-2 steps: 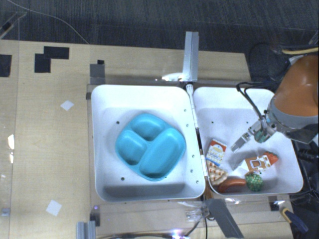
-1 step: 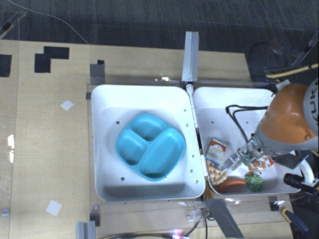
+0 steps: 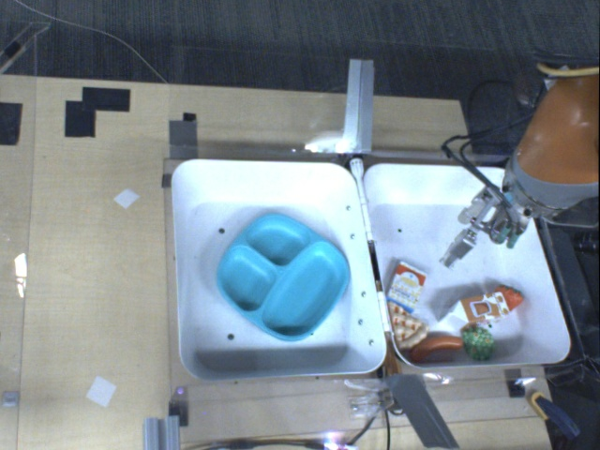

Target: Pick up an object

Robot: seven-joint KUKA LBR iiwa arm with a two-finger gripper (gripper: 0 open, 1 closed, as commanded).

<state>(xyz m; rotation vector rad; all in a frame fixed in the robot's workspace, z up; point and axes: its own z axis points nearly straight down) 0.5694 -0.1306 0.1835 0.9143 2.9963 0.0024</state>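
A: Where is the arm [image 3: 562, 143]?

B: It comes in over the right bin [image 3: 422, 204], from that bin's right edge. Most of it is cut off by the picture's right side; the orange band and a grey collar below it are what can be made out.

A: And the gripper [image 3: 459, 251]?

B: It hangs over the bare floor of the right bin, a little above the middle, slanting down toward the bin's left. Nothing lies between the fingers. Whether they stand apart or together I cannot tell (the tip is small and blurred, and the two fingers run into one pale shape).

A: What is there to pick?

B: Everything sits along the near edge of the right bin. An orange-and-white carton [image 3: 490, 306] lies tilted toward the near right corner. Just below it is a green round thing [image 3: 479, 342], touching or almost touching a reddish-brown long thing [image 3: 434, 348] that rests against the near wall. A small box with a blue and orange label [image 3: 406, 287] lies close to the left wall, and a waffle-patterned piece [image 3: 407, 326] is partly tucked under it, so its full shape is hidden.

A: The other bin?

B: The left bin [image 3: 202, 204] holds a blue divided tray [image 3: 281, 275] near its middle, three compartments.
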